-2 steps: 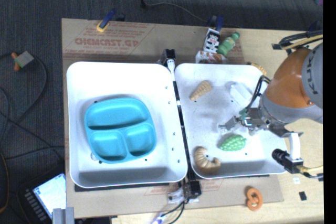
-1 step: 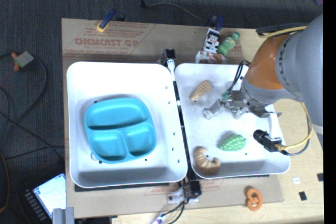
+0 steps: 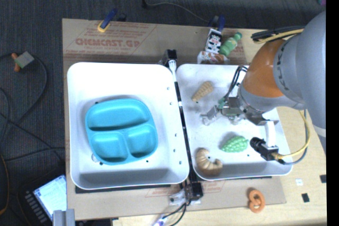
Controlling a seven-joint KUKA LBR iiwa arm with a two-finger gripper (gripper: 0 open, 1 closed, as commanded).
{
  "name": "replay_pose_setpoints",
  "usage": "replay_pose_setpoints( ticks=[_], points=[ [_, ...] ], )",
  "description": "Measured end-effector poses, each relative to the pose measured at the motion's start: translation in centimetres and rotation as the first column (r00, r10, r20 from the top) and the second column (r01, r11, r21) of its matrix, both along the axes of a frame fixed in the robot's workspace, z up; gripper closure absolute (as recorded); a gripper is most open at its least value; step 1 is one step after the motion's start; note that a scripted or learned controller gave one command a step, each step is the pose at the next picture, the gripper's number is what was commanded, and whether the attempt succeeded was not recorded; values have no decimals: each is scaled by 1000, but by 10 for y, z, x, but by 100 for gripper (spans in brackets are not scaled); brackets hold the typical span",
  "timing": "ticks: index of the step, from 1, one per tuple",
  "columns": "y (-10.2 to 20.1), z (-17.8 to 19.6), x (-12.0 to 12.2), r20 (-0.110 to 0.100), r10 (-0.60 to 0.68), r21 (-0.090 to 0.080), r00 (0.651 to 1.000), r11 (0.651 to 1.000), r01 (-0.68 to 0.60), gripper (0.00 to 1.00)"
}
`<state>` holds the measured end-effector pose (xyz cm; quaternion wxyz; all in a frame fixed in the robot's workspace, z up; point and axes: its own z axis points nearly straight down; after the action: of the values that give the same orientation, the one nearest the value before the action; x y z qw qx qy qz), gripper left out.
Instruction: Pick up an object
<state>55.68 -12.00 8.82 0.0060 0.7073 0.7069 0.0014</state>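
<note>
While the gripper (image 3: 212, 115) hung low over the middle of the right bin (image 3: 275, 171), its fingers (image 3: 207, 118) reached toward the bin's left wall, and whether they were spread or closed could not be told from above; nothing could be seen between them. Three loose objects lay in that bin, all apart from the fingers. A tan ridged cone-shaped piece (image 3: 202, 90) lay nearest, toward the far left corner of the bin. A green bumpy toy (image 3: 234, 143) lay toward the near edge, just beside the arm's wrist hardware. A brown croissant-like piece (image 3: 208, 162) lay in the near left corner, close to the near wall.

Above the wrist, the orange band (image 3: 263, 72) and the grey arm (image 3: 310, 69) covered the right side of that bin, and a yellow cable (image 3: 297, 152) looped along the right edge beside a black fitting (image 3: 263, 147).

Across the shared divider, the left bin (image 3: 79, 87) held a light blue divided tray (image 3: 121, 130) with three compartments, lying a little toward the near left corner.

Both bins sat on a brown board (image 3: 116, 39) with red lettering. Along its far edge stood a green and white bottle-like item (image 3: 221, 45) and a blue clamp (image 3: 107, 19). Near the front right corner lay a small orange ring-shaped thing (image 3: 257, 200).
</note>
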Motion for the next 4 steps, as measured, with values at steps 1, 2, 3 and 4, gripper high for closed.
replay_pose_setpoints(
  ticks=[1,2,3,4],
  points=[
    [-6,12,-2,-11,1,6,1000,1000,-1,0],
    [-7,5,3,-12,1,6,1000,1000,-1,0],
    [-4,7,33,-11,1,6,1000,1000,-1,0],
    [22,20,9,-12,1,6,1000,1000,-1,0]
  ],
)
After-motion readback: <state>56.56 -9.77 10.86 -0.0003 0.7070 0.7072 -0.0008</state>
